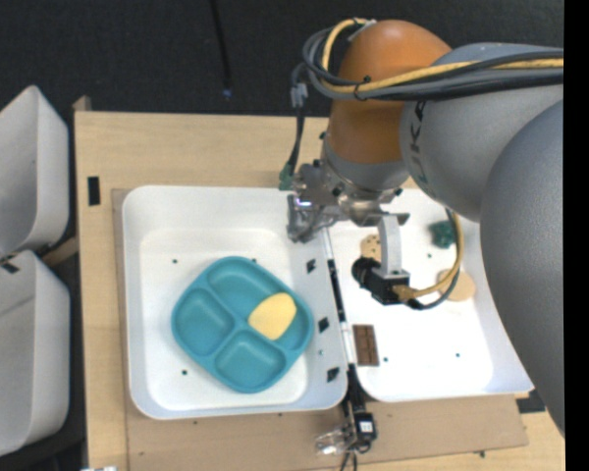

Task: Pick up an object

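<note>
Pincer (304, 226) above-right of yellow object (272, 315)

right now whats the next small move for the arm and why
Probably shift the hand left and down over the yellow piece on the blue tray. The hand sits above the divider between the bins, not over anything graspable.

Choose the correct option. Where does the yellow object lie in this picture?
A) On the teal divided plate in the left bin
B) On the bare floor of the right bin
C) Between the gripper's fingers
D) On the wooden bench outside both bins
A: the yellow object rests on the teal divided plate, which sits in the left bin, apart from the arm.
</note>
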### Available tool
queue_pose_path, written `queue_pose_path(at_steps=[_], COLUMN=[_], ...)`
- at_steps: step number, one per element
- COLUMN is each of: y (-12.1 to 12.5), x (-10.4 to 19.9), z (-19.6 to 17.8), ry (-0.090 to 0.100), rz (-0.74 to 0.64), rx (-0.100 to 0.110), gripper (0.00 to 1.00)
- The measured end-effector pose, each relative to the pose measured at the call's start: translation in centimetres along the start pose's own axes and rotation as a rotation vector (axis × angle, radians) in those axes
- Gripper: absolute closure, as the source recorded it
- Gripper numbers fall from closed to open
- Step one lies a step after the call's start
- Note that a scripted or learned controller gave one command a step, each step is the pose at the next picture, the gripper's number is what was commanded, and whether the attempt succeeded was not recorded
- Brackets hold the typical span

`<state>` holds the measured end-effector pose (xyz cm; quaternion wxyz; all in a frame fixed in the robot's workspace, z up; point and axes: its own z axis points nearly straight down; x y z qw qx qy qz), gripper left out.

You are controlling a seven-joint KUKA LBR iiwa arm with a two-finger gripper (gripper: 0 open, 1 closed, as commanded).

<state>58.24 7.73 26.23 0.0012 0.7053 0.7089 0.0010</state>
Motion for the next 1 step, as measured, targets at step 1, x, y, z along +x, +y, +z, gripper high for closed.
queue_pose_path(at_steps=[1], y=[-0.04], x=[-0.24], z=[-0.01], ry=[-0.001], rz=[0.003], rx=[0.001], gripper=[0.00])
